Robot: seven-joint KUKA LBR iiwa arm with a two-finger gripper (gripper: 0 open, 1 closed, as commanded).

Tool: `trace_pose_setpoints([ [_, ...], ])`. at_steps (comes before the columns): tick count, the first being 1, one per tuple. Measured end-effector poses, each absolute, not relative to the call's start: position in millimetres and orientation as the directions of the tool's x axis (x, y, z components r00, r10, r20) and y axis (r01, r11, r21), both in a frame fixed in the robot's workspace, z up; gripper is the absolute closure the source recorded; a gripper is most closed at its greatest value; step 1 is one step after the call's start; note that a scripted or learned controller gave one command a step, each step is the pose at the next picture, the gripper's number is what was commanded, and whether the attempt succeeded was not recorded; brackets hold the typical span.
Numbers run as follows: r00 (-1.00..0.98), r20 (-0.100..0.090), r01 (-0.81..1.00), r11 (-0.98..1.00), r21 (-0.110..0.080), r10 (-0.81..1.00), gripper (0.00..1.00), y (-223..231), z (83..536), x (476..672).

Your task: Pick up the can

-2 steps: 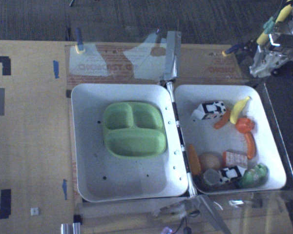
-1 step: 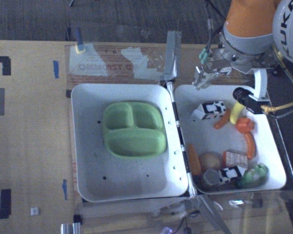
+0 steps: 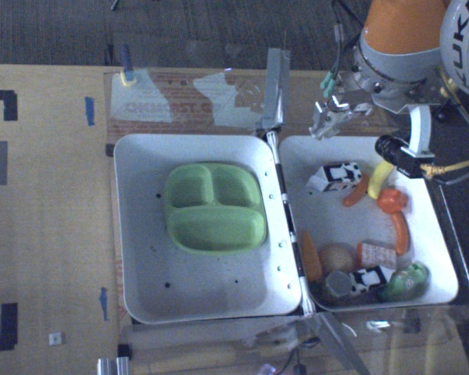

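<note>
You've got a tan bench (image 3: 47, 233) w/ two white bins on it. Left bin (image 3: 133, 280) sits center frame, right bin (image 3: 445, 280) touching it at lower right.

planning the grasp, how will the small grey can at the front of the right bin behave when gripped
The small grey metal can looks rigid, so probably won't crush. It seems to stand upright, but its round wall may slip or roll if tipped. The cow-print carton and brown round item crowd it.

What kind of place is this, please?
Probably a robotics lab bench set up for picking trials: a robot arm reaches over two white bins, one holding a green divided plate, the other toy food and a can.
</note>
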State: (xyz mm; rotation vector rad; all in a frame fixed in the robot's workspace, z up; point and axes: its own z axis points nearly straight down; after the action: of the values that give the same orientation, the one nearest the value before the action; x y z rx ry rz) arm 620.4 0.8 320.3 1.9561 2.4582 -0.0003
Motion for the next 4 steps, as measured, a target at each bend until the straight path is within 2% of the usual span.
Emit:
trace_pose_setpoints([
  [1, -0.046, -0.001, 0.999, 0.046, 0.001, 0.999, 1.0, 49.6, 434.8, 654.3],
  [2, 0.236, -0.001, 0.972, -0.236, -0.004, 0.972, 1.0, 131.4, 262.2, 666.1],
  [3, 0.222, -0.001, 0.975, -0.222, -0.001, 0.975, 1.0, 176.7, 409.7, 660.5],
  [4, 0.319, -0.003, 0.948, -0.319, -0.005, 0.948, 1.0, 194.9, 306.9, 621.4],
])
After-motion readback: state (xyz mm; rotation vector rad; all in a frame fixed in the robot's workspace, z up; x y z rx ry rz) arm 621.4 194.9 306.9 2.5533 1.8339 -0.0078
